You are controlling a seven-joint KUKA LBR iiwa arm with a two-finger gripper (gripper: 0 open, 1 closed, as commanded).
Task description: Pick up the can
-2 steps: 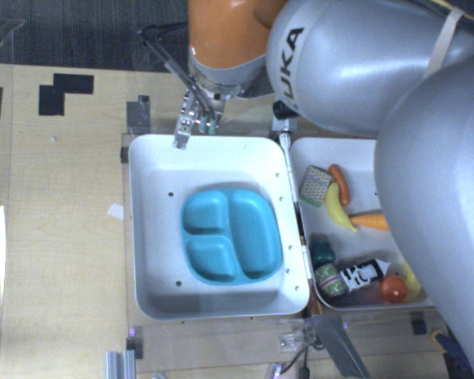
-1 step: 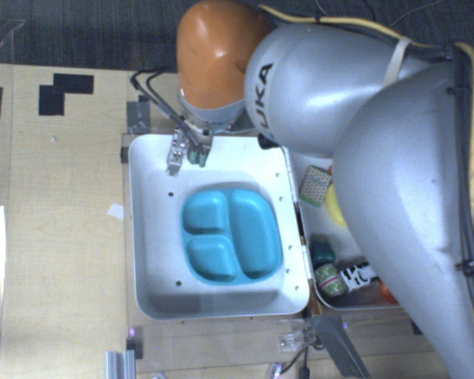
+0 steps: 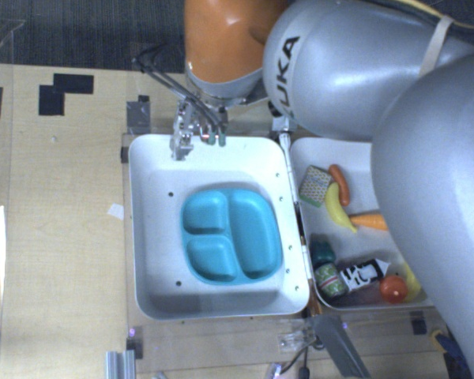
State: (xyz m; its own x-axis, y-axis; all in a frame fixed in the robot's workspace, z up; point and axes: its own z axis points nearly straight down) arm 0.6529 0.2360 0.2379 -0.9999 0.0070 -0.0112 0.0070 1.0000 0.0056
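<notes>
The claw [image 3: 196,137] is hanging over the left bin's [image 3: 154,235] far rim, fingers spread and pinching nothing; the can [image 3: 329,279] is lying in the right bin [image 3: 304,160].

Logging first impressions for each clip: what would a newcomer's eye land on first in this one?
The huge grey arm with its orange band fills the top and right, its gripper hanging over the far rim of the left bin. Next comes the bright blue divided tray in that bin. The right bin holds colourful clutter: a banana, a carrot, a can.
</notes>
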